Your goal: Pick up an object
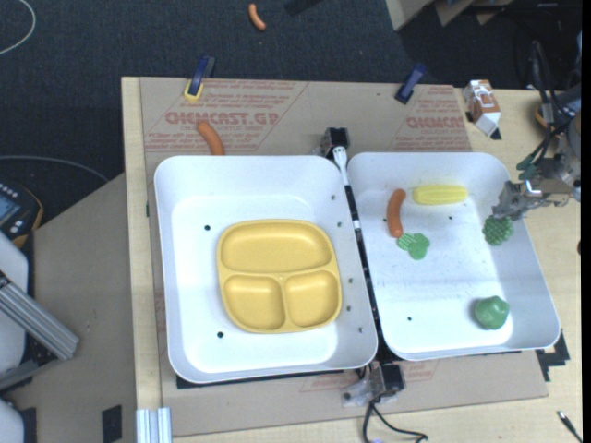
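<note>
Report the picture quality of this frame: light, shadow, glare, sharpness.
Camera view: even, soft overhead light; the white bins are bright but keep their rims; faint shadows under the yellow tray and the corn. Overall slightly soft; the gripper near the right edge is blurry, its detail unreadable. The dark floor at the top loses detail.

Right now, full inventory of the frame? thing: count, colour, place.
bins: 2, white, side by side on the bench
divided tray: 1, yellow, in the left bin
corn cob: 1, yellow, right bin, far side
sausage: 1, orange, right bin, left of the corn
broccoli pieces: 2, green, right bin, one mid-left, one at the right wall by the gripper
round vegetable: 1, green, right bin, near right corner
loose sausages: 2, orange, one on the cardboard behind the left bin, one on the floor
gripper: 1, grey, over the right bin's right edge
</note>
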